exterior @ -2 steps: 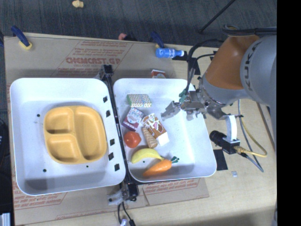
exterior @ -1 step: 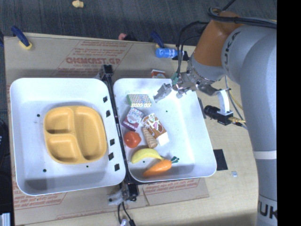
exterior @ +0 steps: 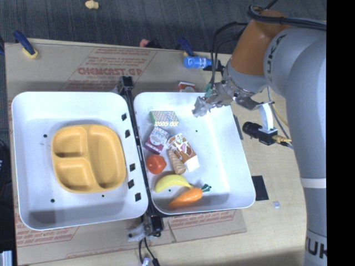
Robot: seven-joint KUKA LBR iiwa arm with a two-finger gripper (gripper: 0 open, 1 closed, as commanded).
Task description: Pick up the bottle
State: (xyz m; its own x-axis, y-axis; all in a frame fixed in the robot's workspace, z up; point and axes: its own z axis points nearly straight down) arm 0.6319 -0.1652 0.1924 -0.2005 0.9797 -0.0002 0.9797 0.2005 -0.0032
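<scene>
Far as I can tell, the bottle (exterior: 195,62) is the small blue thing lying on its side outside the bins, on the counter (exterior: 100,65) just past the far rim of the right bin (exterior: 238,165). It's close to a blue clamp (exterior: 186,46) on the counter's back edge.

The counter top is covered in brown cardboard with red print. The two white bins sit on it side by side, touching down the middle. The right bin has the clutter, all bunched toward its left side: a little patterned box (exterior: 163,118), a pink packet (exterior: 157,139), a tomato (exterior: 156,163), a banana (exterior: 171,182) and a carrot (exterior: 187,195) at the near end. The left bin (exterior: 22,148) has a yellow divided tray (exterior: 89,157) in it. Beyond the counter there's dark floor (exterior: 138,10) with one yellowish scrap (exterior: 91,4) on it.

The arm (exterior: 288,54) reaches in from the right, and the hand (exterior: 201,108) is over the far right corner of the right bin, near the bottle but on the bin side of the rim, not touching it. I can't tell whether the hand is open or closed; it's too small and blurry from here.
</scene>
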